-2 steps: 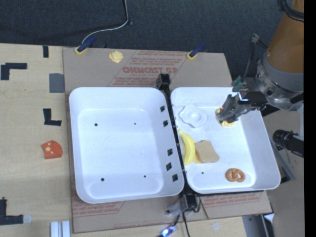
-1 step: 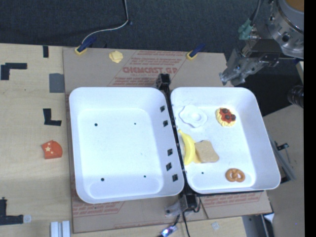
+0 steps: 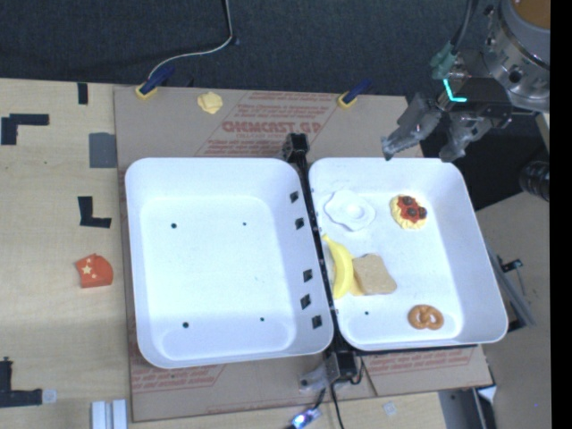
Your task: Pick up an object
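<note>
The right bin holds a white fried egg, a small round pizza with red topping, a yellow banana against the bin's left wall, a tan slice of toast touching the banana, and a brown pretzel near the front. My gripper hangs above the far rim of the right bin, open, with nothing between its fingers. It is well clear of all the food items.
The left bin sits beside the right one, joined by a black hinge strip. Outside the bins lie a yellow lump on the cardboard at the back and a red piece on the bench at the left.
</note>
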Controlling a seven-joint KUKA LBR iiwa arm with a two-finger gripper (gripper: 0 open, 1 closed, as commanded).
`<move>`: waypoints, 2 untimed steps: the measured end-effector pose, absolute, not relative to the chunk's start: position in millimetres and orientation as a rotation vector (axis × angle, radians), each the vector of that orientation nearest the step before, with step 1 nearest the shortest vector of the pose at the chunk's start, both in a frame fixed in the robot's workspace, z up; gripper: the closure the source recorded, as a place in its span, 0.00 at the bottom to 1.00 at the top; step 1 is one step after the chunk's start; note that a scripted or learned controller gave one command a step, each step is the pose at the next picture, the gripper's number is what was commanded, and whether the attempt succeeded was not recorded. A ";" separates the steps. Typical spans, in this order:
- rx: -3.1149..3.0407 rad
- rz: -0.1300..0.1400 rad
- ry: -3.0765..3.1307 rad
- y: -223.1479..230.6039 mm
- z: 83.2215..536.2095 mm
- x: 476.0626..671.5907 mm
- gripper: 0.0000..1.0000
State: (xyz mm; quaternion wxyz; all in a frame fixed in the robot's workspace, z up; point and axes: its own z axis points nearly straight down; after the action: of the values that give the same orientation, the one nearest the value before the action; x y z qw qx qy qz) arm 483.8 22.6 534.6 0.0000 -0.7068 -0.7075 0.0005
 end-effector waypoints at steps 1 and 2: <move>-2.220 0.001 -2.224 22.9 544.9 484.3 1.00; -2.201 0.025 -2.226 161.5 342.9 480.6 1.00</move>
State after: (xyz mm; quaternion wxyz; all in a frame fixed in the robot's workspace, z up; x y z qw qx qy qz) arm 480.6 161.5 342.9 0.0055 -0.7029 -0.7112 0.0081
